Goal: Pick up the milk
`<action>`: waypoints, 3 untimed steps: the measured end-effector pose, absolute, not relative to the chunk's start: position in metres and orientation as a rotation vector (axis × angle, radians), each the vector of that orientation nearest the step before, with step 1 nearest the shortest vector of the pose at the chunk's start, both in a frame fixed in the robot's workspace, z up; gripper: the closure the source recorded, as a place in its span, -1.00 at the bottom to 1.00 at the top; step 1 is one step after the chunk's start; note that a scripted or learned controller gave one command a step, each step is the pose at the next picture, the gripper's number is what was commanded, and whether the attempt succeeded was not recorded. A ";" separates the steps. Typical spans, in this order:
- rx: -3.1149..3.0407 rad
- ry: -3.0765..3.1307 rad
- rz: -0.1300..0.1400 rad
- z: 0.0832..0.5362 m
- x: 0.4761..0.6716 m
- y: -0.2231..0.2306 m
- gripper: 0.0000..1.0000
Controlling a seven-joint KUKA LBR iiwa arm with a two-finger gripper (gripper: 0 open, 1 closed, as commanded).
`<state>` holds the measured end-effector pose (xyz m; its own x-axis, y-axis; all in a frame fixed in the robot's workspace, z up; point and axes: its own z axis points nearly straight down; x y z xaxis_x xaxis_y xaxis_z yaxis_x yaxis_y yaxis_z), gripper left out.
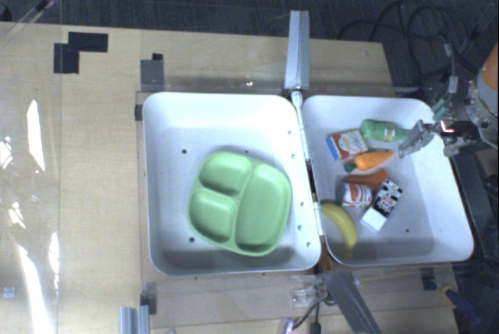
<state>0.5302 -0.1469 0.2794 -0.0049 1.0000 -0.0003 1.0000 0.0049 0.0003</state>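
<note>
My claw (425, 139) sits at the right side of the scene, over the upper right part of the right bin (437, 243); I cannot tell how far open it is, and I see nothing held in it.

Farthest left of my claw, in the left bin (168, 118), lies a green divided plate (239, 202), well apart from me. Both bins rest on the pale wooden bench (70, 168).

Nearer, in the right bin, a banana (341, 223) lies down and left of my claw by the bin's left wall. Above it sits an orange and white carton (347, 143); its print is too small for me to read. A second small carton with red and white on it (359, 193) lies below that. A carrot (370, 161) lies between those two, just below and left of my claw. A green bottle (383, 132) lies just beside my claw, to its left.

The milk (383, 204), a small carton with black and white patches, lies below and left of my claw, near the middle of the right bin. Its long axis runs on a diagonal, from upper right to lower left, with a plain white end toward the lower left. I can read no lettering on it.
</note>
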 end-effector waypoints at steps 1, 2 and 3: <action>2.205 2.220 0.016 0.130 0.516 -0.114 -1.00; 2.016 2.343 0.051 0.119 0.529 -0.141 -1.00; 1.970 2.373 0.070 0.115 0.536 -0.159 -1.00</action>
